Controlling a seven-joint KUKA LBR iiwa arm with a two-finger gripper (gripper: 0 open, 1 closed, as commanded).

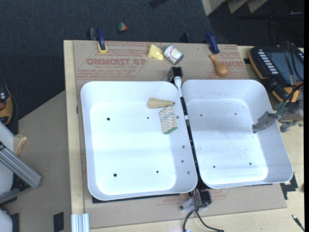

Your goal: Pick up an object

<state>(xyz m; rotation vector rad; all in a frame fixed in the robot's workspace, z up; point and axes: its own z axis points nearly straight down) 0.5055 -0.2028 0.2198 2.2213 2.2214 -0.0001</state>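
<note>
Two objects lie in the left bin (125,178), up near its far right corner. One is a tan cone-shaped piece (160,103) lying on its side. Just below it, touching or nearly so, is a small packet with a green and white pattern (168,119). My gripper (263,122) hangs at the right rim of the right bin (231,168), low over its wall and far from both objects. Nothing shows in its grasp.
On the board behind the bins sit a yellow wedge (155,52), a small white can (173,54) and a brown pear-shaped piece (219,67). Blue clamps (101,38) hold the board's back edge. A black device (273,62) stands at the far right.
</note>
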